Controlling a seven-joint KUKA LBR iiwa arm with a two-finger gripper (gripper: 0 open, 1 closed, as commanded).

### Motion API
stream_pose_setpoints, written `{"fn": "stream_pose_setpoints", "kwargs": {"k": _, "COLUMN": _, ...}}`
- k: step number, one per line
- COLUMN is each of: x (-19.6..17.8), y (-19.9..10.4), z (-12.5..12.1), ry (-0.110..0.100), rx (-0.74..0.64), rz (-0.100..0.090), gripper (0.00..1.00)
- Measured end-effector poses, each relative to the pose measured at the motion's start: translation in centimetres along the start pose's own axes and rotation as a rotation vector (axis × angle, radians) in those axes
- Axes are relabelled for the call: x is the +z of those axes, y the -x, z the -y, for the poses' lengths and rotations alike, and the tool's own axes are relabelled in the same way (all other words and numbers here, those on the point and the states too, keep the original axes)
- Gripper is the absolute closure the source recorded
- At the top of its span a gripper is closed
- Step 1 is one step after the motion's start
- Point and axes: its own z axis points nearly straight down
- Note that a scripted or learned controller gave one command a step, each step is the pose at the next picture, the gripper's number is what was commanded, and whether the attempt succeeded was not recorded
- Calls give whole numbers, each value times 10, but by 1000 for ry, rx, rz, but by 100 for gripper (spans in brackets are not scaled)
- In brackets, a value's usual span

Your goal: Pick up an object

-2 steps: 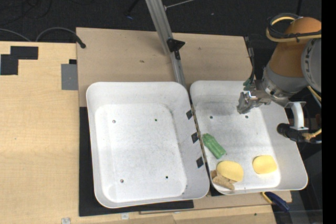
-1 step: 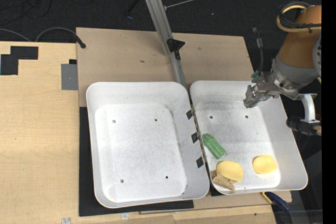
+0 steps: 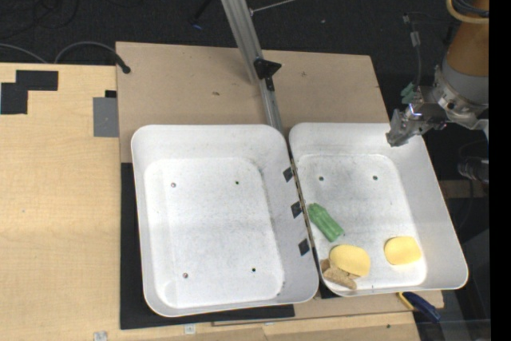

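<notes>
- The arm point(image 3: 467, 52) comes in at the upper right of the frame, its orange band near the top edge.
- The gripper point(image 3: 402, 130) hangs over the upper right corner of the right bin point(image 3: 415, 172), right at its rim.
- How far its jaws are parted I cannot tell; they are too small and dark against the rim. Nothing shows between them.
- The right bin takes up the lower right of the frame, and everything in it lies along its near side, well apart from the gripper.
- A green piece point(image 3: 326, 222) lies tilted by the bin's left wall, near the middle of the frame's lower half.
- Just below it sits a yellow lump point(image 3: 350, 259), with a tan scrap point(image 3: 340, 277) touching its lower left edge.
- A second yellow lump point(image 3: 402, 250) lies to the right of the first, apart from it.
- The left bin point(image 3: 152, 172) sits in the lower middle of the frame, edge to edge with the right bin.
- A metal rail point(image 3: 239, 20) runs from the top centre down to where the two bins meet.
</notes>
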Motion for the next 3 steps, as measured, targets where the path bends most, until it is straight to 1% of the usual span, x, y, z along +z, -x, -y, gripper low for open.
{"fn": "stream_pose_setpoints", "kwargs": {"k": 1, "x": -3, "y": -59, "z": 11, "ry": -8, "rx": -4, "rz": -5, "gripper": 100}}
{"fn": "stream_pose_setpoints", "kwargs": {"k": 2, "x": 7, "y": -106, "z": 31, "ry": -10, "rx": -3, "rz": -4, "gripper": 100}}
{"fn": "stream_pose_setpoints", "kwargs": {"k": 3, "x": 6, "y": -151, "z": 37, "ry": -10, "rx": -4, "rz": -4, "gripper": 100}}
